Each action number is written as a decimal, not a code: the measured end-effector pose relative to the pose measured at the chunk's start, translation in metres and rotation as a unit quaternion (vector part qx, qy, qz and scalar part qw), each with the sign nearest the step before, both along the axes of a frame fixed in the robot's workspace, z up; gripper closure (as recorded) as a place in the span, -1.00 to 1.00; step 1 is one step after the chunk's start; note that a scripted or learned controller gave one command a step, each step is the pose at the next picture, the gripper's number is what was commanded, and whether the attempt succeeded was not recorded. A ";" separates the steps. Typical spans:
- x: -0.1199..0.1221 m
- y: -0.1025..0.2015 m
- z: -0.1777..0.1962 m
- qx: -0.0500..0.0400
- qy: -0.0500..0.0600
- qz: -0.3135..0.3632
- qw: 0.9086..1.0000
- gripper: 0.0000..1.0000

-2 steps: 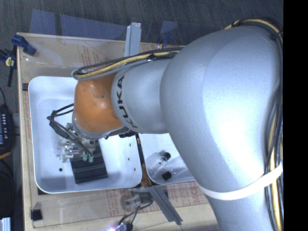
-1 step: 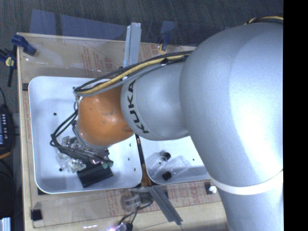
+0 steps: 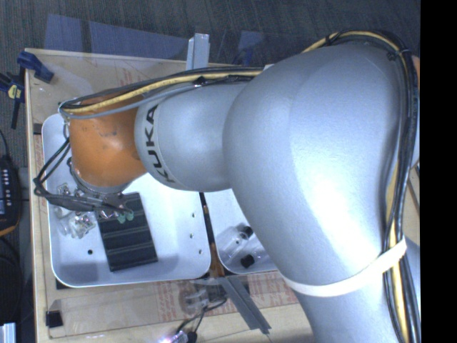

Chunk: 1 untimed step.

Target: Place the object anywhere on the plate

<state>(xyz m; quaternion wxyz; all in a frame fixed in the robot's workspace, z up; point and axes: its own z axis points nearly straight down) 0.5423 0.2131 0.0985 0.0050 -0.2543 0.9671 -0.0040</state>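
Hovering low over the left bin (image 3: 57, 263), the gripper (image 3: 89, 206) hangs just beside a dark ribbed object (image 3: 128, 238); its claw's state cannot be told. Seemingly the pickup stage; next, a sure grasp, then finding the plate.

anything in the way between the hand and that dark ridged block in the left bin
Nothing visible stands between them. The hand sits low in the left bin, right at the top end of the dark ridged block. A small clear object lies just left of the block, off to the side. The arm hides much of both bins, so no plate can be made out.
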 end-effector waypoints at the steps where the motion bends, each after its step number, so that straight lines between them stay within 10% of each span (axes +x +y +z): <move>1: -0.041 0.006 0.147 0.003 0.004 0.113 0.994 1.00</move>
